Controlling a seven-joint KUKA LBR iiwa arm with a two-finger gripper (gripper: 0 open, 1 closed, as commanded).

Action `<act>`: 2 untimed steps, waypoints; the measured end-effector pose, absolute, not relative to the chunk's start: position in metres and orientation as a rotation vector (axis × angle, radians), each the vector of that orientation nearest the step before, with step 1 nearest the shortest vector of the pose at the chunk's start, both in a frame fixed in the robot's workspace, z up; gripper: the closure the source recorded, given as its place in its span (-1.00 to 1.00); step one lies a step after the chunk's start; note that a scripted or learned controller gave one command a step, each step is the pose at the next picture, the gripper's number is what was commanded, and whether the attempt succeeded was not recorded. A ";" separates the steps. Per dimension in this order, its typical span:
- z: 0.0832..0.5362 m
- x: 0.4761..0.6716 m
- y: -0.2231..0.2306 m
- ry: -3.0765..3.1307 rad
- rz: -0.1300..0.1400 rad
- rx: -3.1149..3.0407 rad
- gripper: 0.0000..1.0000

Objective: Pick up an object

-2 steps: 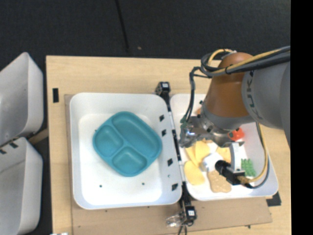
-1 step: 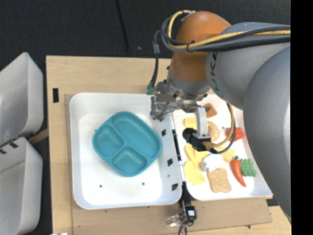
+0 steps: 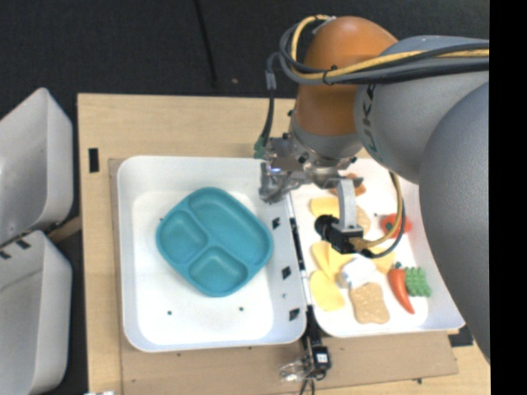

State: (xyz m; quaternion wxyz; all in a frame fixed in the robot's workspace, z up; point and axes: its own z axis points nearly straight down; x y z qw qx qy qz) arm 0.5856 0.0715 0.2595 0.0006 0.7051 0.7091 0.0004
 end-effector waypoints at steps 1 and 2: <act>0.183 0.529 0.089 2.226 -0.014 2.227 1.00; 0.424 0.554 0.097 2.217 0.027 2.208 1.00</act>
